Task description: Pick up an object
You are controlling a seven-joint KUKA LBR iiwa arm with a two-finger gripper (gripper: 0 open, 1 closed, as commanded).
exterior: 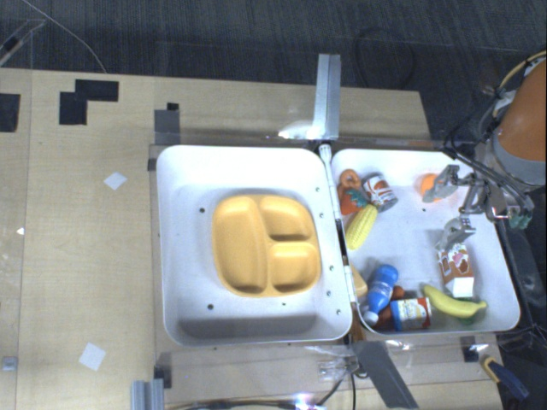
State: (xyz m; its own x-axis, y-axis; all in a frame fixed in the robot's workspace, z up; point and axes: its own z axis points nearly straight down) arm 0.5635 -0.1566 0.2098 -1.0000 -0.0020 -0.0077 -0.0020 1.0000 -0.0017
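Yellow banana [455,302] at right bin's near edge; fingers [462,214] apart, empty.

Toy food [362,225] (jumbled) in right bin [410,220]

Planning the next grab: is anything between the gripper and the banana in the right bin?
Yes. The gripper hangs over the right bin's far side, and a brown-and-white carton lies directly between it and the banana at the near edge.
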